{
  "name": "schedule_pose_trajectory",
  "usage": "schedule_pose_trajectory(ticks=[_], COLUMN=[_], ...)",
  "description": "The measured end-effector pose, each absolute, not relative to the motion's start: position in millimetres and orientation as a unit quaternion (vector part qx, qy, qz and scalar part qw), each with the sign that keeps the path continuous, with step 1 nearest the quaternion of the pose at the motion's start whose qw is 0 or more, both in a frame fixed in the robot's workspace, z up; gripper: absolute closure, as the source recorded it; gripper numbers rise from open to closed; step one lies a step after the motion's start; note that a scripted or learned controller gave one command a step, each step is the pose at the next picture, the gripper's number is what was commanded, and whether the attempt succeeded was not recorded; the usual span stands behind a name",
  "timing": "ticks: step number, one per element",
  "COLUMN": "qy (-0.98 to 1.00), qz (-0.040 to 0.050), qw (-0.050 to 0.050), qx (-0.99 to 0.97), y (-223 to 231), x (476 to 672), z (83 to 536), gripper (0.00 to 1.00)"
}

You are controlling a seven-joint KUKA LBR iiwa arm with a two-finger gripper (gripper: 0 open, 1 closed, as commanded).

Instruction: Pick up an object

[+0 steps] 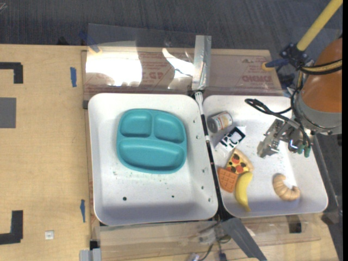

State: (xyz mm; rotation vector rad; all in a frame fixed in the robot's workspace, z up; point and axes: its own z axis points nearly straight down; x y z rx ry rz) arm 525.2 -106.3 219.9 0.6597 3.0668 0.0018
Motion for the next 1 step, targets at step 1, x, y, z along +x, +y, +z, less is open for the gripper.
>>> schedule_pose_trajectory(ticks=[1], qy=[0.998], qz=[0.0006], qw=[0.002], qx=[0.064], y=[-67.5], x=[481.0], z=[213.4], gripper=[1.0])
